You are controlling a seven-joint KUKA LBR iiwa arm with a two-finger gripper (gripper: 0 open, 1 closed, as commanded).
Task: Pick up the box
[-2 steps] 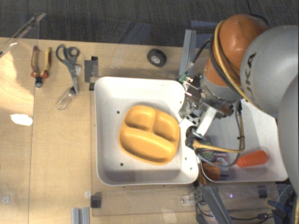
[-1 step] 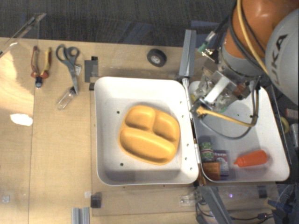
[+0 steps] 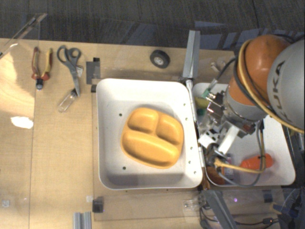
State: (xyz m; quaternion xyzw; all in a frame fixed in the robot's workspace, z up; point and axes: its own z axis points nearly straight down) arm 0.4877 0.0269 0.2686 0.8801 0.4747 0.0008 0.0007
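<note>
Left bin (image 3: 107, 128): yellow bread-shaped lump (image 3: 152, 136) at centre, open white floor all round.
Right bin (image 3: 286, 168): crowded, arm overhead; orange item (image 3: 255, 162) near front edge, green item (image 3: 202, 102) at back left.
Box: cannot pick out.
Gripper (image 3: 217, 140): low at right bin's left wall; grip state cannot tell.
Bench (image 3: 47, 166): scissors (image 3: 71, 66), pliers (image 3: 40, 67), tape roll (image 3: 160, 58).

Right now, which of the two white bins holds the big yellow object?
The left bin: the yellow bread-shaped object lies in its middle. The right bin, under the arm, holds an orange item.
</note>
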